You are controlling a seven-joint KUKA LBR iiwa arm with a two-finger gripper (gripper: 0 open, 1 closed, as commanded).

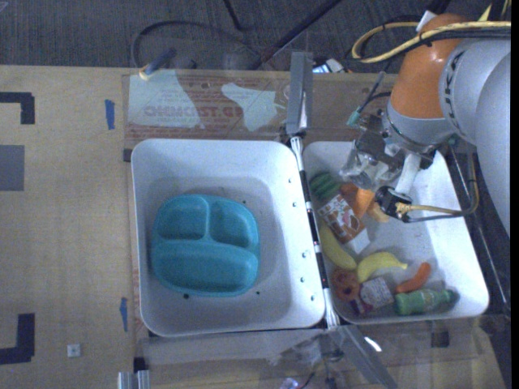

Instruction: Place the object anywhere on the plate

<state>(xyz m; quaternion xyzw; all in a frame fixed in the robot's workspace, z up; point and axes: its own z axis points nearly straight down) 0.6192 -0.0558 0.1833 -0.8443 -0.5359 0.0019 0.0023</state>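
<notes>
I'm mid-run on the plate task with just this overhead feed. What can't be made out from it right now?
- Pincer in the camera view: the wrist housing covers its tips, so open, shut or holding anything cannot be told.
- Orange item beneath the pincer: partly hidden by it, identity unclear.
- Green item by the right bin's left wall: partly covered, too small to name.
- Blue plate: fully seen in the left bin.

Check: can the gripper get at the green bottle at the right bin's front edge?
Probably yes. The green bottle lies on top, uncovered, an orange carrot just beside it; the gripper sits over the same bin's far end.
</notes>
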